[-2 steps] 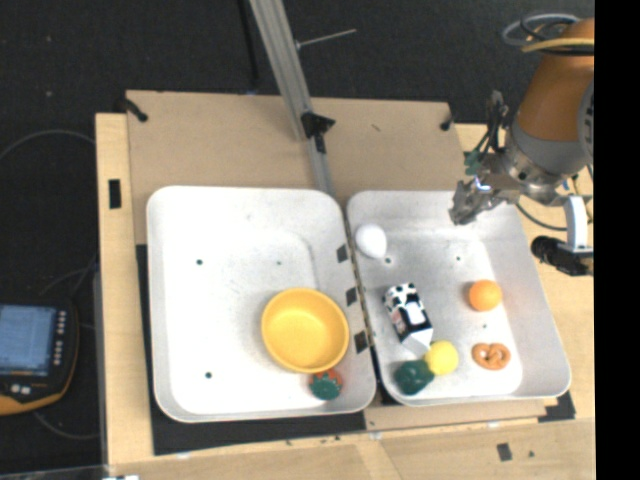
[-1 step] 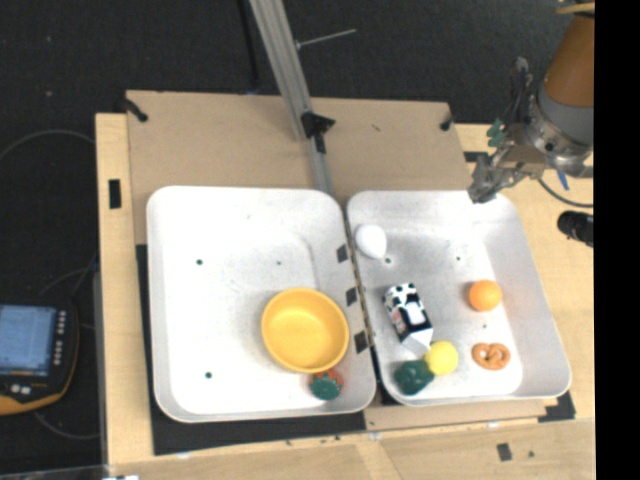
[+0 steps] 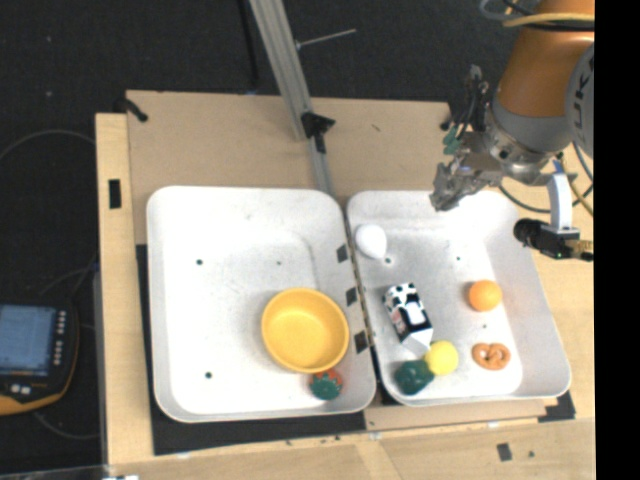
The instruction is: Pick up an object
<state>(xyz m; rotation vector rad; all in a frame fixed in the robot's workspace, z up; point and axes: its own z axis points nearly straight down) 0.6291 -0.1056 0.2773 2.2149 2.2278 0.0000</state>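
The yellow bowl is the largest thing on offer, sitting in the left bin at its near right corner. It looks like stiff, light plastic; its smooth curved wall would likely slip, so the rim is the sensible place to pinch. Just beyond its near edge lies a small red-and-green piece, partly tucked under the bowl and awkward to reach.

In the right bin, the black-and-white carton lies tilted near the left wall. It seems light and slightly crushable, with flat sides that suit a grip across its narrow width. The white rounded object sits farther back, close to the divider; it looks smooth and may roll. The orange ball stands alone on the right, well apart from the others, probably the easiest target though round and slippery. The yellow ball touches the dark green piece at the near edge, crowding both. The pretzel-shaped toy is low and flat, hard to get under.

The gripper hangs over the far edge of the right bin, carrying nothing; whether its jaws are parted I cannot tell.
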